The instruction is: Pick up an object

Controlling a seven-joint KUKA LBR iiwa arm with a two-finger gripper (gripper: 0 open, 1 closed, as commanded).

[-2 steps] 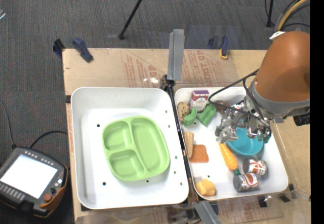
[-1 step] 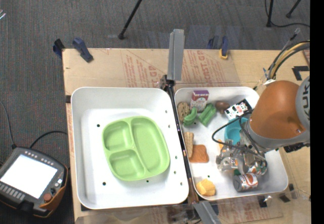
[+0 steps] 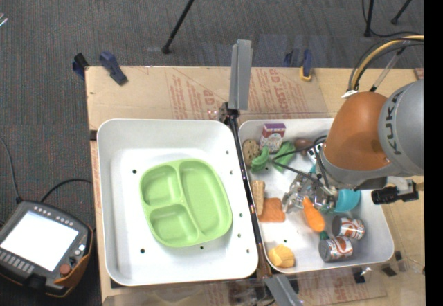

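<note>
The green divided tray looks like smooth, slightly glossy plastic. The 2 cans show shiny metal ends; the bench top is matt brown cardboard

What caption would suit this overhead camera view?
Robot arm reaches into the cluttered right bin near a carrot; the left bin holds a green tray.

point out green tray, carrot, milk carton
green tray [image 3: 185,202], camera view, on its centre divider
carrot [image 3: 313,214], camera view, mid-body
milk carton [image 3: 273,138], camera view, front face
</note>
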